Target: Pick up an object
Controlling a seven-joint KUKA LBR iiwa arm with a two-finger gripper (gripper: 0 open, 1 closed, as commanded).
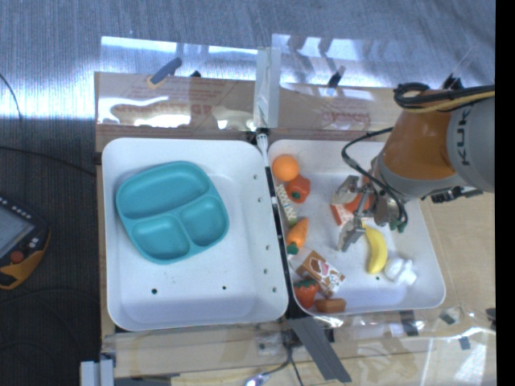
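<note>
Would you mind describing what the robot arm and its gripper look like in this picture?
The arm is a thick, rounded grey body with a broad orange band above the wrist and part of dark "KUKA" lettering on the grey shell. Black cables loop over the top of the band and curve down its side. The gripper is a small metallic grey assembly with reddish-orange parts.

Grey arm (481,147), orange band, black cables.
</note>
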